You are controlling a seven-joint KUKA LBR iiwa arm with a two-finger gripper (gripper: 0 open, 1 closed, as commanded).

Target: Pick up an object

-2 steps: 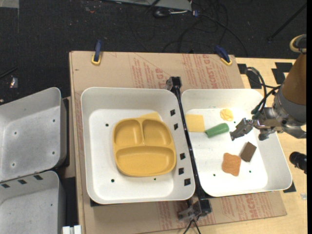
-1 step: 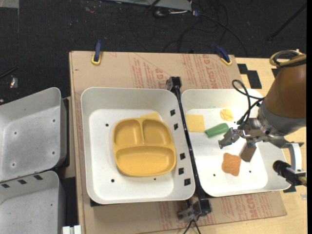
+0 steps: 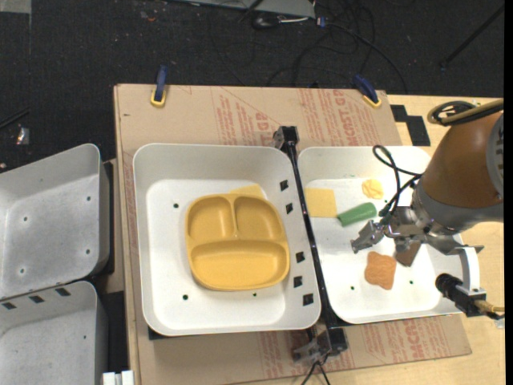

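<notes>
two fingers spread, end effector above orange piece

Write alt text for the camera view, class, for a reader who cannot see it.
A grey robot arm's pincer hovers in the right bin above an orange-brown piece, near a green piece, a pale yellow slice and a small yellow piece. The left bin holds a yellow divided tray.
</notes>
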